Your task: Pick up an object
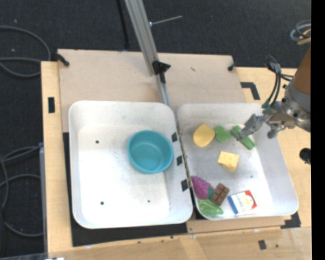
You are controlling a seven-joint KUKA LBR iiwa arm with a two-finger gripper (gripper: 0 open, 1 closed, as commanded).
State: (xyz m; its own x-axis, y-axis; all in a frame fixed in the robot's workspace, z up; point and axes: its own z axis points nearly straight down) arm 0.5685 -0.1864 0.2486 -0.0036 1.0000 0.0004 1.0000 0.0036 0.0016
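The right bin (271, 169) holds several small items: a yellow rounded piece (203, 135), a green round piece (222, 134), a green block (245, 140), a yellow cheese wedge (228, 160), purple grapes (201, 187), a brown chocolate bar (221, 193), a green leaf-like piece (211, 208) and a red, white and blue carton (242, 202). My gripper (262, 127) hangs over the bin's upper right part, open, its left finger just above the green block. Nothing sits between the fingers.
The left bin (92, 199) holds a blue bowl (150, 151) near its middle. A slanted metal pole (143, 31) rises from the far edge between the bins. Cables lie on the dark floor at the left.
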